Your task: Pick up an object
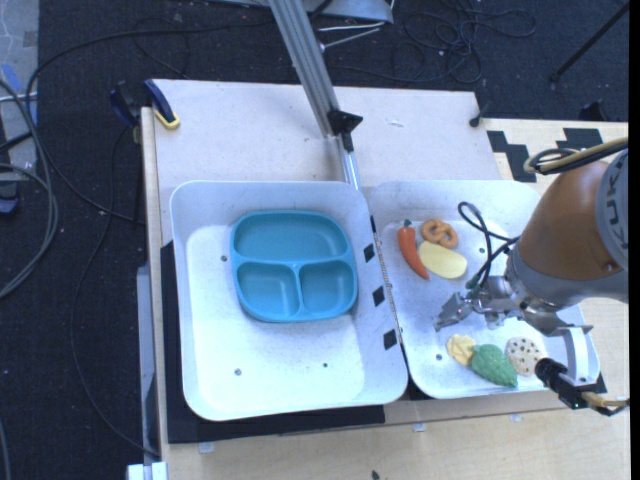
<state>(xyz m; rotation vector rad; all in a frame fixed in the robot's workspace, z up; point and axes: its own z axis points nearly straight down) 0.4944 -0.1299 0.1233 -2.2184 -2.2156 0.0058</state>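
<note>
Left bin (200,268) carries a blue tray (295,265). Right bin (420,373) has carrot (412,252), pretzel (438,232), yellow piece (444,261), then green leaf (492,364) and cookie (522,349) nearer. Hand (450,314) hangs between the groups, pinching nothing; finger state: cannot tell. Best bet: centre over one item, descend straight, avoid neighbours.

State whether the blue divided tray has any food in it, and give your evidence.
Empty. All three compartments of the blue tray show bare blue; the carrot lies in the right bin.
</note>
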